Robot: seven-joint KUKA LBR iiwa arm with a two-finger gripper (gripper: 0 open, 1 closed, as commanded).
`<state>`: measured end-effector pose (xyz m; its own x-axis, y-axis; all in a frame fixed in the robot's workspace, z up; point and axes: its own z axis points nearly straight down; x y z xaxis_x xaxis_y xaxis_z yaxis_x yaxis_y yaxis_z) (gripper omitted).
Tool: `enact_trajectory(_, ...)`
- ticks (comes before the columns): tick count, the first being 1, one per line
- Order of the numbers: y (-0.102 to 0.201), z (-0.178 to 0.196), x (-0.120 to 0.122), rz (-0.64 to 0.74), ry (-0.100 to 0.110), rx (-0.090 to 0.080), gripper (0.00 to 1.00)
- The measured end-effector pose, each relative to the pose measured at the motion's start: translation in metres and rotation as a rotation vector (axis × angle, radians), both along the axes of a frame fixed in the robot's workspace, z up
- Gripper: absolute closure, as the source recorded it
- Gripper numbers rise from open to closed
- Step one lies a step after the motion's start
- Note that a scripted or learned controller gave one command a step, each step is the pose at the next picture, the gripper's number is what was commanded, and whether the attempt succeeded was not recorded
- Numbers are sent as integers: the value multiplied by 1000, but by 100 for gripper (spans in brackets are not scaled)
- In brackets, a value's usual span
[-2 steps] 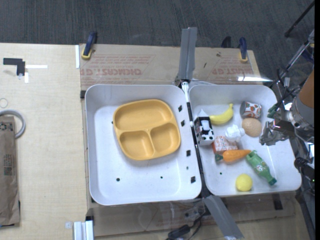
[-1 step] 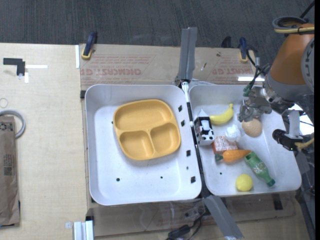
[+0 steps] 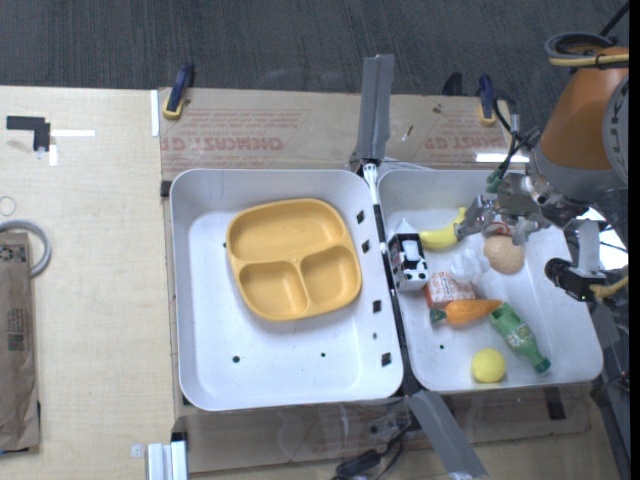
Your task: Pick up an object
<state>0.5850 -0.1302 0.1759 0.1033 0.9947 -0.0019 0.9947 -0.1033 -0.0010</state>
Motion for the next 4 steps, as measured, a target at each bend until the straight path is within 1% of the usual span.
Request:
enact_trajectory(1, 1, -85, -84, 80, 2, 2, 0)
enact_trajectory(2, -40, -52, -84, -37, 0, 1, 0)
enact_trajectory(3, 35, -17, -86, 95, 1, 1, 0)
enact_trajectory(4, 37, -85, -91, 162, 2, 2, 0)
